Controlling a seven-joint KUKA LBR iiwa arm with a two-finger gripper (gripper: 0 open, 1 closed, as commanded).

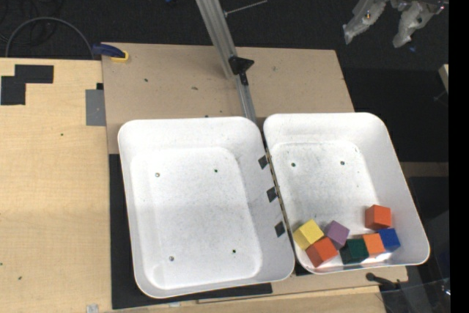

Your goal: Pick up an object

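Observation:
My gripper [381, 29] hangs high at the top right, well above and behind the right bin [388, 150]. Its two fingers are spread apart with nothing between them. Several small blocks lie clustered in the right bin's near corner: a yellow block [308, 232], a purple block [337, 232], a red block [321, 251], a green block [354, 251], an orange block [374, 242], a blue block [390, 239] and a red-orange block [378, 216].
The left bin [146, 150] sits beside the right one, joined by black clips [271, 193]. A slanted aluminium rail [216, 18] rises behind the bins. Wooden bench surface extends to the left.

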